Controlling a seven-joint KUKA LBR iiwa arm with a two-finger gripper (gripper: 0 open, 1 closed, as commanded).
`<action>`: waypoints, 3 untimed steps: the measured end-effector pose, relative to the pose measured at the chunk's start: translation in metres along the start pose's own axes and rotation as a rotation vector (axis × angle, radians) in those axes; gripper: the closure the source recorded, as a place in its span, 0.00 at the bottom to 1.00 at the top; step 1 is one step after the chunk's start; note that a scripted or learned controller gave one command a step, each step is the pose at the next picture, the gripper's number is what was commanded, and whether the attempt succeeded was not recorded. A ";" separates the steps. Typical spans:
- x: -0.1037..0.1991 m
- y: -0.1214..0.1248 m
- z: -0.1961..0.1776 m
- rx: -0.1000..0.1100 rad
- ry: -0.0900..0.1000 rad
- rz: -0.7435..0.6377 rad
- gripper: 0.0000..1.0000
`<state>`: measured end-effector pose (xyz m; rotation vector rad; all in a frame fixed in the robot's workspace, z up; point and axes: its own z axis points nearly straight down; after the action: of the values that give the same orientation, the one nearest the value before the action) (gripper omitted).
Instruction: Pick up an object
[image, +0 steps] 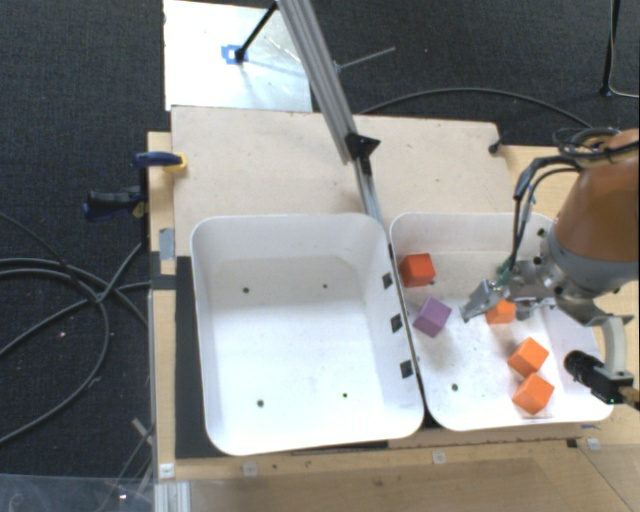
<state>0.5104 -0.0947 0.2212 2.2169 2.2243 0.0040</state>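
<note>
Four orange cubes (417, 269), one purple cube (432, 317), two bins (290, 232)

A single fixed camera sits high above the bench (300, 160) and looks down on it at a slant, far enough back to take in both white bins: the left bin (290, 235) and the right bin (470, 228). Dark carpet (70, 100) frames the bench on the left and top, and the arm (600, 215) enters from the right edge.
</note>
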 end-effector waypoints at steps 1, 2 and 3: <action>-0.003 0.033 0.112 0.000 0.004 0.000 0.00; 0.006 0.087 0.115 -0.033 -0.004 0.002 0.00; 0.010 0.140 0.117 -0.032 -0.005 0.002 0.00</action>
<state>0.6509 -0.0846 0.1050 2.2004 2.2036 0.0346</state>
